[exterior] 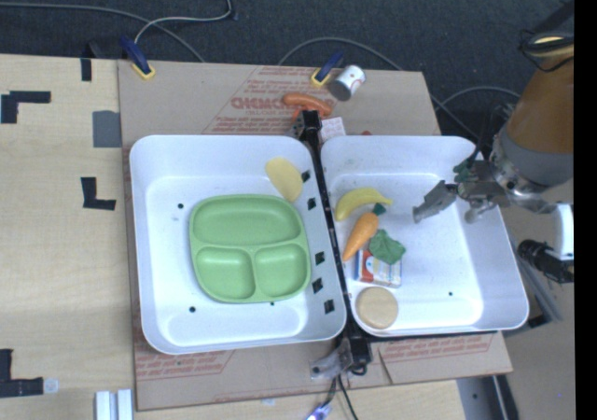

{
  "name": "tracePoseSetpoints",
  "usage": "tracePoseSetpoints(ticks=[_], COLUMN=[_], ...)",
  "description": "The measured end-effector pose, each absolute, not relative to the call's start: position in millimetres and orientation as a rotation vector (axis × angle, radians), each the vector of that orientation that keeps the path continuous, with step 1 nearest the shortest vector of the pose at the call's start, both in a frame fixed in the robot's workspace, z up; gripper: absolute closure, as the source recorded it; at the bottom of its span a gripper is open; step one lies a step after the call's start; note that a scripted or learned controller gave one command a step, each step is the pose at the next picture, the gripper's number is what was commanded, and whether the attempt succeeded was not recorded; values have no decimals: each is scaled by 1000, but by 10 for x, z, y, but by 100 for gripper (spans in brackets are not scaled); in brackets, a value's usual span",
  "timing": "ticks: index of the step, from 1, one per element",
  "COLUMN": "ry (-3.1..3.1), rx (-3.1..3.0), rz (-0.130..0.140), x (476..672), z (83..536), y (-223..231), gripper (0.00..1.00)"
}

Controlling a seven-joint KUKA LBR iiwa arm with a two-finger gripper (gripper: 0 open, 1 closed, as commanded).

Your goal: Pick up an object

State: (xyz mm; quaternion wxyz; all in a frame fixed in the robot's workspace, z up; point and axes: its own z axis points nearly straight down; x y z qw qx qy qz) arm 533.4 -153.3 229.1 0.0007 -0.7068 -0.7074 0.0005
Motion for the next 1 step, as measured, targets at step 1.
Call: tracePoseSetpoints(ticks=[1], ry=[-2220], rx=[-2216], rz=[4], x=[5577], z=[1025], y=[-1032], gripper=[0])
